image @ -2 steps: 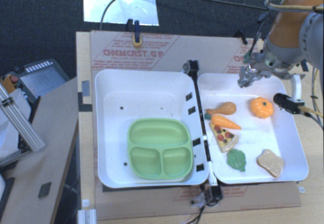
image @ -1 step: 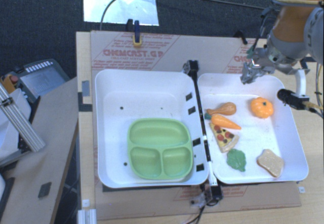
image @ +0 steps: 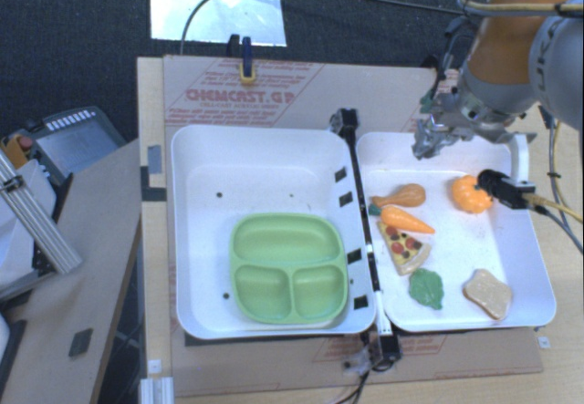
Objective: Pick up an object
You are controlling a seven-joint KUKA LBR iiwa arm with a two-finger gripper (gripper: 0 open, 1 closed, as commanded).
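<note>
— White plastic, both bins, side by side on a sheet of brown cardboard (image: 242,92) with red lettering. What lies in the left bin (image: 255,170)?

— One green plate (image: 289,267) with three compartments. It lies flat, toward the near edge of that bin.

— And the right bin (image: 474,243)?

— Six toy foods, all resting on its floor. On the side by the middle divider a tan drumstick (image: 401,197) lies crosswise. An orange carrot (image: 408,220) sits just beside it on the near side. Next comes a pizza slice (image: 404,249), so close to the carrot that I cannot say whether they touch. Nearer the front lies a green piece of broccoli (image: 426,287). A slice of bread (image: 486,293) sits in the near right corner, close to the broccoli but apart from it.

— That makes five.

— The sixth is a round orange fruit (image: 470,194). It lies level with the drumstick but toward the right wall, apart from the others.

— Where is the gripper (image: 429,145)?

— Over the far part of the right bin, close to its back wall, hanging under the grey wrist with the orange band. It is clear of every toy. The drumstick and the orange fruit are nearest to it, one on either side and both closer to the camera.

— Is it open or closed?

— I cannot tell. At this slant it is small and blurred.
</note>
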